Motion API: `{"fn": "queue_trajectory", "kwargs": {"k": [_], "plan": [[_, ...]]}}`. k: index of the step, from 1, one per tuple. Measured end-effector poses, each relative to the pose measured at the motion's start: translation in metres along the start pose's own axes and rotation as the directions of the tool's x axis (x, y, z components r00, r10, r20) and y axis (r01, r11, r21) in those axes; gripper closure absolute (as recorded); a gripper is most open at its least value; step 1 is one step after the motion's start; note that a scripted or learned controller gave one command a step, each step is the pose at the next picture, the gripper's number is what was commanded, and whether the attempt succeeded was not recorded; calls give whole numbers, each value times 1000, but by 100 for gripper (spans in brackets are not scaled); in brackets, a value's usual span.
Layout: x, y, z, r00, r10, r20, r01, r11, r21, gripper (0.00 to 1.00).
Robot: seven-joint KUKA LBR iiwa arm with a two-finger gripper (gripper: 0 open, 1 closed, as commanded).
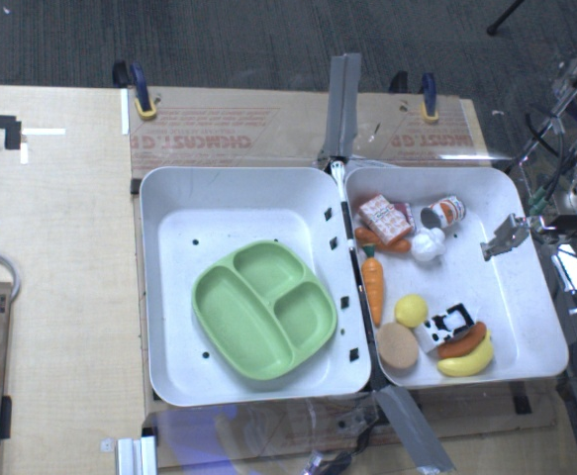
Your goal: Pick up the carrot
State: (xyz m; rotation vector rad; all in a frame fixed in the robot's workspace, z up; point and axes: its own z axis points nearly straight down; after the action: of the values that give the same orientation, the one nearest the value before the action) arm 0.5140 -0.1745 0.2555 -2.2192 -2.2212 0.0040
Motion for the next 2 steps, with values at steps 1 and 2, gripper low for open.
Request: {"fn": "queue_trajectory", "kwargs": {"k": [1, 2], "plan": [[77, -13, 148, 994, -106, -2, 106, 994, 1, 0], [76, -12, 138, 995, -101, -1, 101, 995, 0, 100]]}}
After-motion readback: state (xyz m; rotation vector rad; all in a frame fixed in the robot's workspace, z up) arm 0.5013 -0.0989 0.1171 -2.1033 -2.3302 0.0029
